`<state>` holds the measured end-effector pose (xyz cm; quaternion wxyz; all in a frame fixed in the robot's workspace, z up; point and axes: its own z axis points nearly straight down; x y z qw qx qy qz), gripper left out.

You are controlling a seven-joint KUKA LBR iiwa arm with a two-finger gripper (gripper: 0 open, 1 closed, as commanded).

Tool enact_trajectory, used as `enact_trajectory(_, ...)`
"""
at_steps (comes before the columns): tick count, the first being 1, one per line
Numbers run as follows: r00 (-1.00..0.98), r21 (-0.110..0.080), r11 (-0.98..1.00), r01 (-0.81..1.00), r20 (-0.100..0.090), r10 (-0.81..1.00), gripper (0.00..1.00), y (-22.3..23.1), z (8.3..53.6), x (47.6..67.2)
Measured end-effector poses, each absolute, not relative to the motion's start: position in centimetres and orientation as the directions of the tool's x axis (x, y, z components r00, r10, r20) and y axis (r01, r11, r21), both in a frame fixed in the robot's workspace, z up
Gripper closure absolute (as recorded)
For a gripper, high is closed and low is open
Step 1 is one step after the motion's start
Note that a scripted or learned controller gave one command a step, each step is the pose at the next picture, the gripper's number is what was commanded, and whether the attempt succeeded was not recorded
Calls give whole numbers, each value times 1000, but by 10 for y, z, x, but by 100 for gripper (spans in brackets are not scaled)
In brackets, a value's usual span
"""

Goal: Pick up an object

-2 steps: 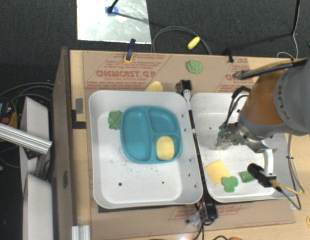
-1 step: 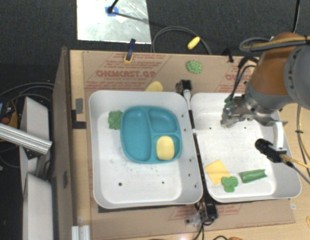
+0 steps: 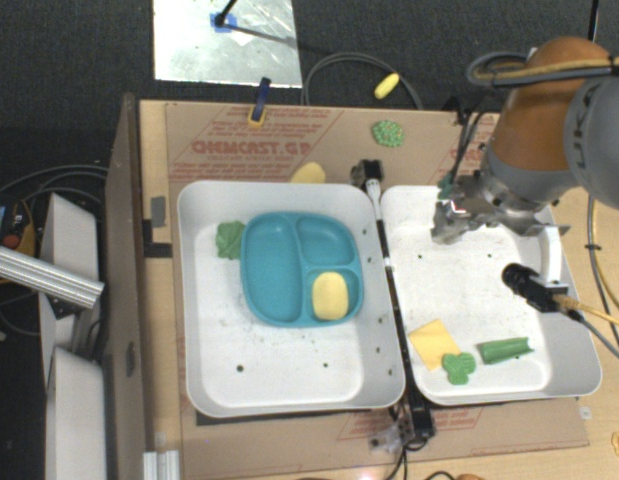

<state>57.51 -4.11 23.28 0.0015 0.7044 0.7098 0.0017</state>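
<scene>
White plastic makes up both bins; we see the left bin (image 3: 204, 368) holding a blue divided tray (image 3: 289, 268) with a yellow piece (image 3: 330, 295) in its 5 o'clock compartment and a green leafy piece (image 3: 229, 239) touching its 9 o'clock edge. The right bin (image 3: 579, 368) has open floor through its middle. The grey arm (image 3: 549, 118) enters from 2 o'clock, its gripper (image 3: 451, 222) low near the bin's 11 o'clock corner. Near the 6 o'clock rim lie a green pod (image 3: 504, 349), a yellow wedge (image 3: 433, 343) and a small green piece (image 3: 458, 368), the last two touching.
</scene>
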Motion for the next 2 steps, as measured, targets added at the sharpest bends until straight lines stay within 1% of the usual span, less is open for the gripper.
enact_trajectory(1, -10, 4, 10, 1000, 2, 1000, 100, 9, 236, 598)
enact_trajectory(2, 0, 3, 0, 1000, -1, 1000, 100, -22, 256, 607)
